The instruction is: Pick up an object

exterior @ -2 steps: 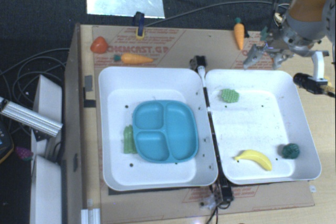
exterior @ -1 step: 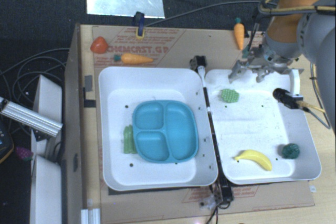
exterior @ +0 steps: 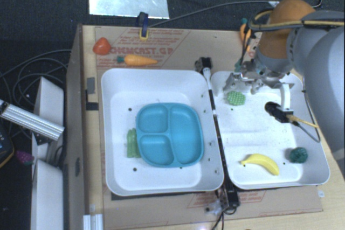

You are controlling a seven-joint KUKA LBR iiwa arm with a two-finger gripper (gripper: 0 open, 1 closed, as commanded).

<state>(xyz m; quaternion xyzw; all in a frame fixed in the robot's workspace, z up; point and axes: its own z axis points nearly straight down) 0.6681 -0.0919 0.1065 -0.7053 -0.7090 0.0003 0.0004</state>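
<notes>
My gripper (exterior: 243, 83) hangs low over the far left corner of the right bin (exterior: 315, 172). Just below it, toward the front, a small green bumpy object (exterior: 235, 98) lies on the bin floor, close to or touching the gripper; nothing shows held in it. A yellow banana (exterior: 261, 163) lies near the bin's front edge. A dark green round object (exterior: 298, 155) sits in the front right corner.
The left bin (exterior: 116, 89) holds a blue divided plate (exterior: 168, 133) with a light green piece (exterior: 132, 144) at its left side. A carrot (exterior: 139, 60) and an orange-red object (exterior: 101, 46) lie on the cardboard behind the bins. A divider (exterior: 214, 116) separates the bins.
</notes>
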